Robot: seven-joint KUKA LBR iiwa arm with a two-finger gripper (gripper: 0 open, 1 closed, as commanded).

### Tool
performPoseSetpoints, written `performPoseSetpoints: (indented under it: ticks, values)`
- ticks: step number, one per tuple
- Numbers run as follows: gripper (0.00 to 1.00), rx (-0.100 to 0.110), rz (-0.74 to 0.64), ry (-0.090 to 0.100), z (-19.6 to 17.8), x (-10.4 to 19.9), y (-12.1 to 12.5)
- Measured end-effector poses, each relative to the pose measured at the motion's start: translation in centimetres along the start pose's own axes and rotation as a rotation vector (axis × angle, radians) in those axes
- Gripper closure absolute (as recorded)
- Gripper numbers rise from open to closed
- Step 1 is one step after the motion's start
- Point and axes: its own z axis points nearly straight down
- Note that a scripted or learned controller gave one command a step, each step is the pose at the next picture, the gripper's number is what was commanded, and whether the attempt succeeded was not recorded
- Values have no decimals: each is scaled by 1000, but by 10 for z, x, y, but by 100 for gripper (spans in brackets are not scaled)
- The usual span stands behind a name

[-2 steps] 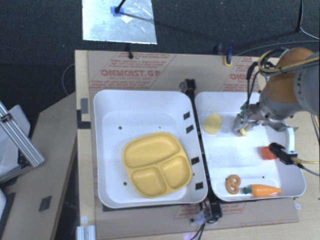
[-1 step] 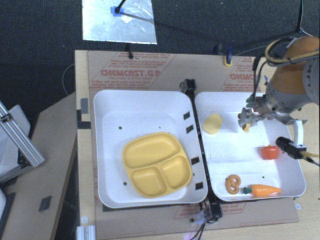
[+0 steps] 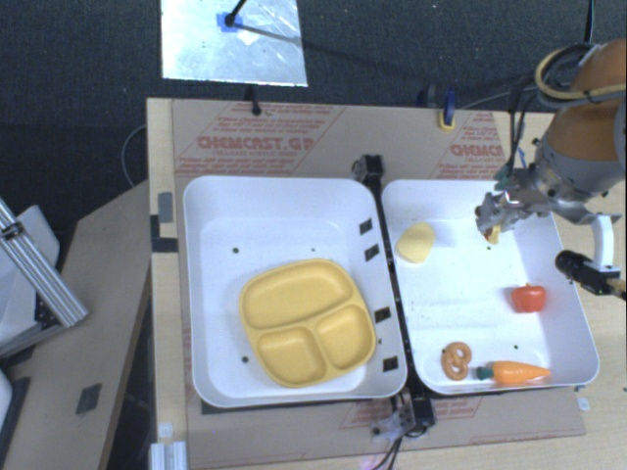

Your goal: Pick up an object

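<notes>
Nearest me in the right bin (image 3: 573,355): a carrot (image 3: 516,371) lying flat along the front wall, w/ a pretzel (image 3: 456,359) just beside its green end, to the left. Bit further back, a red tomato-like piece (image 3: 528,299) near the right wall, well apart from the others. Left bin (image 3: 211,262) holds a yellow divided tray (image 3: 309,320), three compartments, sitting toward the front-centre, slightly turned. Further back in the right bin, a pale yellow lump (image 3: 416,243), maybe a lemon or potato, close to the divider between bins. Gripper (image 3: 495,215) is over the back part of the right bin, right of that lump and apart from it; arm comes in from the right edge. I see a small yellowish bit at the tip but can't tell from here what it is. Jaw state I can't tell either. Behind the bins, cardboard sheet (image 3: 265,140) w/ red print, then a shiny foil-like square (image 3: 233,29) on dark floor.
</notes>
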Motion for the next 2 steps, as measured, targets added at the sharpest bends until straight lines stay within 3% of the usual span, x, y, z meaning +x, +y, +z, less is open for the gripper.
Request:
performPoseSetpoints:
  ticks: [1,2]
  values:
    - [100,1,0,0,-47,2,-5]
    - [100,3,0,0,-69,2,-4]
